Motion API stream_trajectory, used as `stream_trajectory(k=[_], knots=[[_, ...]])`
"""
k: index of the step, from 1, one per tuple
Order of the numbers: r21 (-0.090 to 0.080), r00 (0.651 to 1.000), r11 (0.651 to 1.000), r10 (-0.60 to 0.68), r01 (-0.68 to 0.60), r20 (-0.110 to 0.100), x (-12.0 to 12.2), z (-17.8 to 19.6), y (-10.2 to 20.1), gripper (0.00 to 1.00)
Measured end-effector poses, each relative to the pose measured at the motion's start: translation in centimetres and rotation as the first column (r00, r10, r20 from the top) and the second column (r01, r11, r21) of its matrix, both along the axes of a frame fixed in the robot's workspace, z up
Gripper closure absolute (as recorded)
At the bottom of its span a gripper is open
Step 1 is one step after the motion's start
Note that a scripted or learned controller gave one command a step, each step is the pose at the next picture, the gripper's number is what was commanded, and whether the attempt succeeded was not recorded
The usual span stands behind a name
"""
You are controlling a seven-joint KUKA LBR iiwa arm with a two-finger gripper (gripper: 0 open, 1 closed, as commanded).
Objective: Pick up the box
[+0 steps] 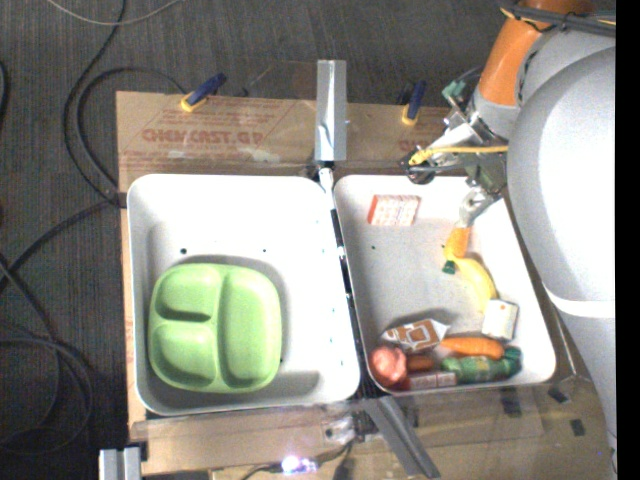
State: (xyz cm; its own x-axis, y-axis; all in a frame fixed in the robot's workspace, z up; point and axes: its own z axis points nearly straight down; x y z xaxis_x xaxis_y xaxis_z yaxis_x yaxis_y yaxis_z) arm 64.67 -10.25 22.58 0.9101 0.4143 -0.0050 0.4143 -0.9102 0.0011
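Observation:
A small flat orange-and-white box (393,210) lies near the back left of the right bin (540,363). My gripper (470,203) hangs over the back right part of that bin, to the right of the box and apart from it. Just below the gripper lies a small orange piece (457,240). Nothing is visibly held.
Further forward in the right bin are a banana (477,276), a small white block (500,319), a brown-and-white carton (418,334), a red apple (388,364), a carrot (470,347) and a green packet (485,365). A green divided plate (215,325) sits in the left bin (150,198).

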Motion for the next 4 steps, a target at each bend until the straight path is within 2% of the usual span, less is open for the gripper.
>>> stream_trajectory(k=[1,2,3,4], knots=[[-0.001,1.0,1.0,0.0,0.0,-0.001,0.0,0.0,0.0,0.0],[0.001,0.976,0.976,-0.217,0.217,-0.001,1.1,-0.5,-1.2,0.0],[0.0,0.976,0.976,-0.218,0.218,0.0,1.1,-0.5,-1.2,0.0],[-0.001,0.977,0.977,-0.212,0.212,-0.004,1.1,0.3,-1.1,1.0]])
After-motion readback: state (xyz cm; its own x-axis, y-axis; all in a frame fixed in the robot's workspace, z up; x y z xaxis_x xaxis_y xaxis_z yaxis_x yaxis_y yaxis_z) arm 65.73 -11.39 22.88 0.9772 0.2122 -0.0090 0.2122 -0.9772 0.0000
